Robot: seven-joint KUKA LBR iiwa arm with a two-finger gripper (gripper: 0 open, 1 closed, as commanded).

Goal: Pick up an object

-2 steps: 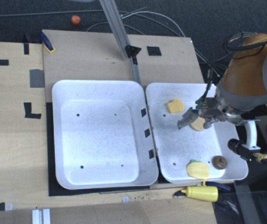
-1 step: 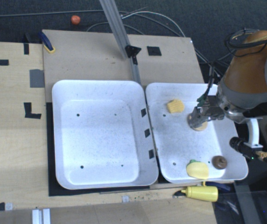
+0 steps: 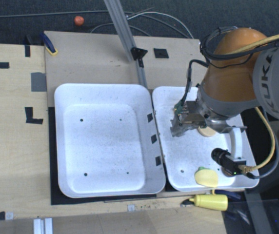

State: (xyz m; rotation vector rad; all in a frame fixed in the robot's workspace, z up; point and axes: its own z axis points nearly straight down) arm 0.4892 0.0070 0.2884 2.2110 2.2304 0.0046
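**Camera view: my gripper low over the right bin**

Camera view looks down on two white bins side by side on a wooden bench. My arm [image 3: 237, 72] reaches in from the right, its orange band bulking over the far part of the right bin [image 3: 171, 167]. My gripper [image 3: 179, 126] hangs over that bin's middle, near the wall it shares with the left bin [image 3: 100, 140]. From above, my own wrist hides much of it, so I cannot tell how wide it stands, nor whether anything sits in it.

A yellow object [image 3: 207, 177] lies in the right bin's near corner, close to the near rim and well apart from my gripper. A pale round object [image 3: 208, 131] peeks out just beside my wrist, mostly covered by it; what it is I cannot say. A black fitting [image 3: 225, 161] on a cable hangs between my wrist and the yellow object.

Outside the bin, just beyond its near rim, a yellow tool [image 3: 210, 201] lies on the bench edge. A grey pole [image 3: 122, 28] slants across the far side of the bench, ending at the gap between the bins. A small orange ball [image 3: 79, 20] rests on the dark floor past the bench, and a blue and yellow clip [image 3: 49, 44] sits at the board's far left corner. Black tape marks dot the wood to the left.
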